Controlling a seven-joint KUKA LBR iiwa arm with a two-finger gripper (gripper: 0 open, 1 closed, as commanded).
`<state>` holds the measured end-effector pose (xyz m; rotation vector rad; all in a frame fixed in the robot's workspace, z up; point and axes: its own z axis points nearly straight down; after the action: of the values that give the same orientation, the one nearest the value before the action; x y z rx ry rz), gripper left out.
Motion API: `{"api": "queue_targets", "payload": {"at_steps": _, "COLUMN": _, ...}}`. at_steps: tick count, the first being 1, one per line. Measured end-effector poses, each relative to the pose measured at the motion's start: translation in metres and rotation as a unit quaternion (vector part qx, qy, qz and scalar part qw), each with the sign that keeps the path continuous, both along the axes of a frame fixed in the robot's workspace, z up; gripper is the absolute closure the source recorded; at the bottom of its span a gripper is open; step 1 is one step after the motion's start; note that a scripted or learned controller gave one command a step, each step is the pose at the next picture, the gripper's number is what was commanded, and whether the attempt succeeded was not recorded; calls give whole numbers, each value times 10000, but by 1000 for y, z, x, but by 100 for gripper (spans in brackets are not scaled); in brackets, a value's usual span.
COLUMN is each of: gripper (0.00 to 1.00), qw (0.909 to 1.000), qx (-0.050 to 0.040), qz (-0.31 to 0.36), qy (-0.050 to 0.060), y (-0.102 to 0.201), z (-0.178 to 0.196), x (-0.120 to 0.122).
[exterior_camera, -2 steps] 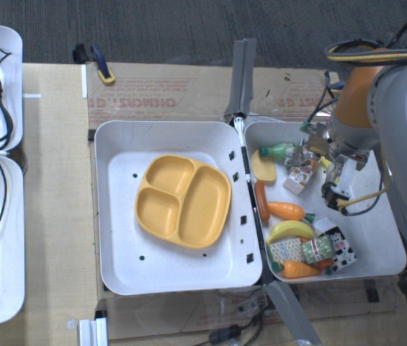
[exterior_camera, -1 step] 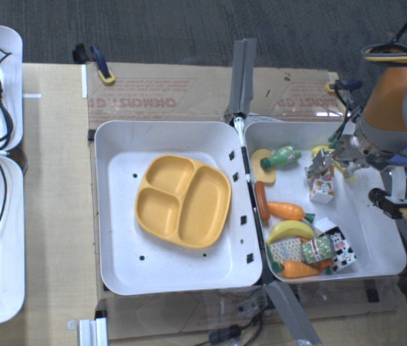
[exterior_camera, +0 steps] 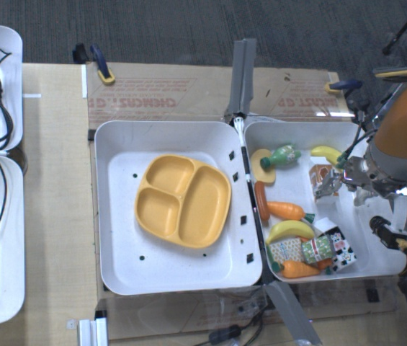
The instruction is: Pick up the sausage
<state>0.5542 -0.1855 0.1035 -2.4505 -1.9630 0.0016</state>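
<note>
The sausage (exterior_camera: 262, 201) is a slim reddish-brown piece lying lengthwise against the left wall of the right bin (exterior_camera: 300, 130). An orange carrot (exterior_camera: 287, 210) lies just to its right. My gripper (exterior_camera: 331, 184) hangs over the right half of that bin, about a hand's width right of the sausage and apart from it. It is above a small red and white packet (exterior_camera: 321, 173). The grey arm with its orange band (exterior_camera: 403, 125) comes in from the right.
The right bin also holds a green bottle (exterior_camera: 284, 154), two bananas (exterior_camera: 292, 229) (exterior_camera: 325, 152), a second carrot (exterior_camera: 298, 269) and printed packets (exterior_camera: 324, 249). A yellow divided plate (exterior_camera: 183, 200) sits in the left bin (exterior_camera: 117, 265). A grey divider (exterior_camera: 242, 78) stands between the bins.
</note>
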Motion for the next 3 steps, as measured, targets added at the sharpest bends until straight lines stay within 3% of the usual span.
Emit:
{"api": "queue_targets", "payload": {"at_steps": 1, "gripper": 0, "qw": 9886, "qx": -12, "qz": 1508, "qy": -12, "y": -1, "z": 38, "x": 49}}
{"api": "queue_targets", "payload": {"at_steps": 2, "gripper": 0, "qw": 9876, "qx": 1, "qz": 1568, "qy": 0, "y": 27, "z": -13, "x": -24}}
{"api": "queue_targets", "payload": {"at_steps": 3, "gripper": 0, "qw": 10000, "qx": -13, "qz": 3, "qy": -6, "y": 42, "z": -12, "x": 71}}
